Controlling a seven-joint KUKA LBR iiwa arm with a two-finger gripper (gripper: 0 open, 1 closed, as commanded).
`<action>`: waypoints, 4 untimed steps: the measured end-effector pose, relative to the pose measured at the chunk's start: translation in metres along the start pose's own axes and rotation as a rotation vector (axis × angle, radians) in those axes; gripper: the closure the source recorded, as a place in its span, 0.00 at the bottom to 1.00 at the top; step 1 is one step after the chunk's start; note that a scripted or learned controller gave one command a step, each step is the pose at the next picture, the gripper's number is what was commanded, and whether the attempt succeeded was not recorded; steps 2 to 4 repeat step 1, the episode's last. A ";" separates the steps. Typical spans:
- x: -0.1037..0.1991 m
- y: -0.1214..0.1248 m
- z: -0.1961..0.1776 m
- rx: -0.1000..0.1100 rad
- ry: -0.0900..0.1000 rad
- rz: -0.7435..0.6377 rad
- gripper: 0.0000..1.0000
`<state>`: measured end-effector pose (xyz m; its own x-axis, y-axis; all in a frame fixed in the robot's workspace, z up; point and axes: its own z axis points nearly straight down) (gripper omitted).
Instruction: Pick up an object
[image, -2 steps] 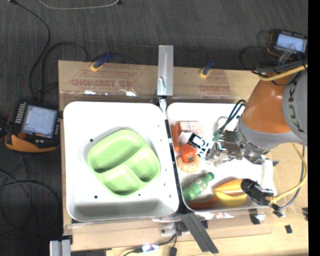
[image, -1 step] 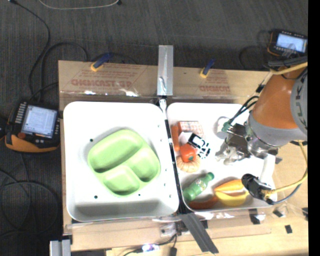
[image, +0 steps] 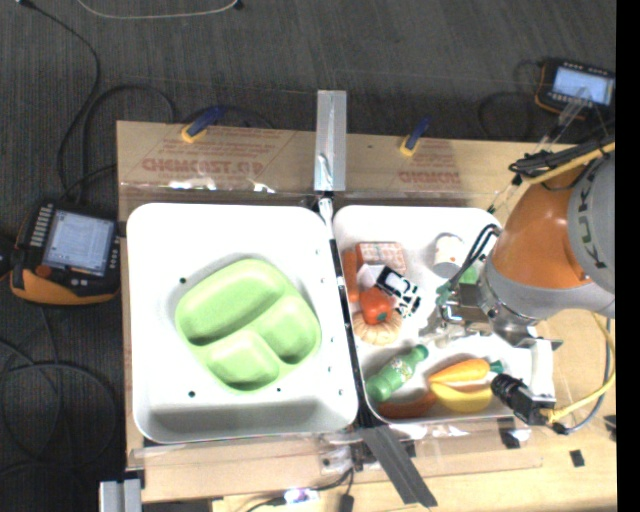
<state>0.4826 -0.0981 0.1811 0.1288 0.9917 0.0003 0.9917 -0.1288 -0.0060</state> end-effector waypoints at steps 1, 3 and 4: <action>-0.074 0.010 -0.018 -0.002 -0.002 0.049 1.00; -0.074 0.010 -0.018 -0.002 -0.002 0.049 1.00; -0.074 0.010 -0.018 -0.002 -0.002 0.049 1.00</action>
